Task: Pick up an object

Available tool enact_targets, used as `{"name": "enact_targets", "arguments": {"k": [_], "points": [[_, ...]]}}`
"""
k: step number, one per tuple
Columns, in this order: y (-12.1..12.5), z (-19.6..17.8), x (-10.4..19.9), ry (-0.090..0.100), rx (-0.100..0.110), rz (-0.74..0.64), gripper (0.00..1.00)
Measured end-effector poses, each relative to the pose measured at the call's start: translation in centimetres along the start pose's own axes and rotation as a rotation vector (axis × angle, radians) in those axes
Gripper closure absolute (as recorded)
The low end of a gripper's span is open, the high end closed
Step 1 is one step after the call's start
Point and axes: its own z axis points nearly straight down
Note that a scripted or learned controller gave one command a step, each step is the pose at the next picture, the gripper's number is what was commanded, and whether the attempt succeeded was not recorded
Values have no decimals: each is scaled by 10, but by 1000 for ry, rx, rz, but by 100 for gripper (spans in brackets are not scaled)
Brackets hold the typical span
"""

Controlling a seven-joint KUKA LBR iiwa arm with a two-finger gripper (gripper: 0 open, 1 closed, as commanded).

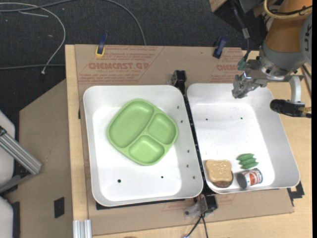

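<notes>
A green divided plate (142,131) lies in the left white bin (99,182). In the right bin (223,128), near its front edge, sit a brown slice of bread (219,173), a small green pea pod (246,159) and a little can with a red label (250,178) lying on its side. My gripper (240,90) hangs over the far right corner of the right bin, well away from those three objects. No object shows between or under its fingers.
The bins rest on a cardboard sheet (148,63) held by blue clamps (102,43) at the back. A black clip (179,78) sits between the bins' far edges. Cables trail on the dark floor to the left.
</notes>
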Motion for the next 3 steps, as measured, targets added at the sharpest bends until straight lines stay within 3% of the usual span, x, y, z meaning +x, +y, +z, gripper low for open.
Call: {"name": "enact_targets", "arguments": {"k": [1,3], "points": [[-9,-10,57,1,-1,-2,100],[-40,9,171,0,1,-1,100]]}}
